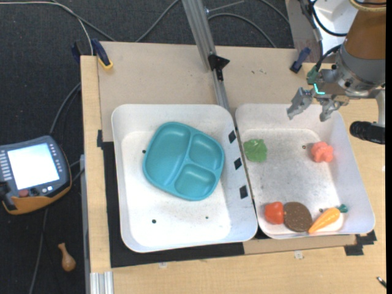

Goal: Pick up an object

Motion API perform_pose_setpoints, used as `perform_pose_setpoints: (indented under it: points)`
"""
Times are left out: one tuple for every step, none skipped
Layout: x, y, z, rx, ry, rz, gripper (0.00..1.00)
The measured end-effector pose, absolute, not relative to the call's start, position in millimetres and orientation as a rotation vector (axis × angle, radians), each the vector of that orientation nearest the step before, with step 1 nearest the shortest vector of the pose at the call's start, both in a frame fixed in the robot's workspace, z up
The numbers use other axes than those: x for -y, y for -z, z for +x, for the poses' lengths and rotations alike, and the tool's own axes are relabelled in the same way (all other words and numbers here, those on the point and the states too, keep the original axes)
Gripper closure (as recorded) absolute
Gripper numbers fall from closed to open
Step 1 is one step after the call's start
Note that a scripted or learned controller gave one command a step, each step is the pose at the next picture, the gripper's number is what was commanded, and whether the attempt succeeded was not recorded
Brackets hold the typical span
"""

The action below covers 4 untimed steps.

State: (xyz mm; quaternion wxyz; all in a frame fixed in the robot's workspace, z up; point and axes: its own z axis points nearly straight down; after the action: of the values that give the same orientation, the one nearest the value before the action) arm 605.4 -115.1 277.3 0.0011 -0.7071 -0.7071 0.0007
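Counter (153, 72): two white bins | left bin (131, 225): one teal divided plate (184, 160) | right bin (352, 182): five objects: green piece (255, 150), pink piece (321, 152), red piece (274, 212), brown disc (297, 216), carrot (326, 219) | end effector (313, 107): fingers spread, nothing between them, above right bin's far rim.

The arm (367, 23) enters from the upper right of the camera view, its orange band sitting directly above the grey wrist. The gripper (313, 107) points downward and toward the left. Its two fingers (299, 105) are spread apart, with nothing between them.
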Motion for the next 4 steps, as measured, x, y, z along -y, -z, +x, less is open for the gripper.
perform_pose_setpoints:
  points:
    - [115.0, -278.3, 605.9, 2.222, 0.0, -2.221, 0.0]
    - [110.5, -215.5, 605.4, 2.217, -0.006, -2.216, 0.0]
    - [105.1, -153.8, 607.1, 2.218, -0.004, -2.217, 0.0]
    - [101.1, -90.7, 603.8, 2.217, -0.005, -2.216, 0.0]
